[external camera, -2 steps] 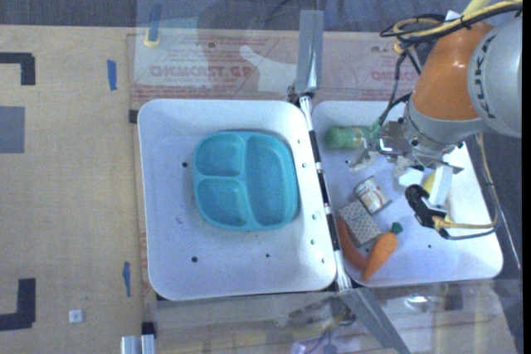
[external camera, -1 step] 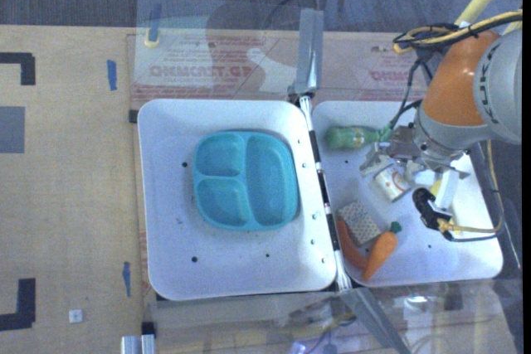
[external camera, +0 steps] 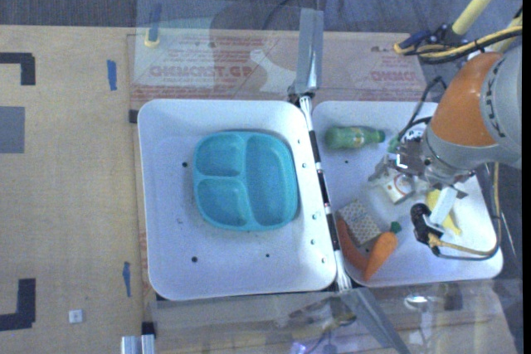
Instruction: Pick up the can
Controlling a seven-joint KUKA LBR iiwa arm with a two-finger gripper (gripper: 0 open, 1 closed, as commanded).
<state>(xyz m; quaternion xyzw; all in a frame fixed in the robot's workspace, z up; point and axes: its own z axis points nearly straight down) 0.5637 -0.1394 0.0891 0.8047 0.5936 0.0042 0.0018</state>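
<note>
- Arm point(external camera: 477, 108) reached in from the right, grey with an orange band above the wrist, hung over the right bin point(external camera: 489, 261).
- Hand point(external camera: 397, 172) sat low over the middle of the right bin; state of the hand impossible to tell, hidden among cables and fittings.
- Can: nothing in the view plainly identifiable as it; possibly the small pale object point(external camera: 393, 190) just beneath the hand, too blurred and covered to be sure.
- Green bottle point(external camera: 353, 137) lay on its side near the far edge of the right bin, cap toward the arm, apart from the hand.
- Carrot point(external camera: 379, 253) lay tilted at the near edge of the right bin, green tip up toward the hand.
- Grey speckled block point(external camera: 359, 221) rested just beside the carrot, touching or nearly touching a red-orange strip point(external camera: 349, 249) along the bin's left wall.
- Turquoise divided plate point(external camera: 246, 180) lay in the middle of the left bin point(external camera: 166, 261), three compartments, well apart from the arm.
- Yellow-and-black piece point(external camera: 440, 215) hung by the wrist, with a black cable point(external camera: 469, 254) looped across the bin floor.
- Surface point(external camera: 66, 178) tan, marked with black and blue tape.
</note>
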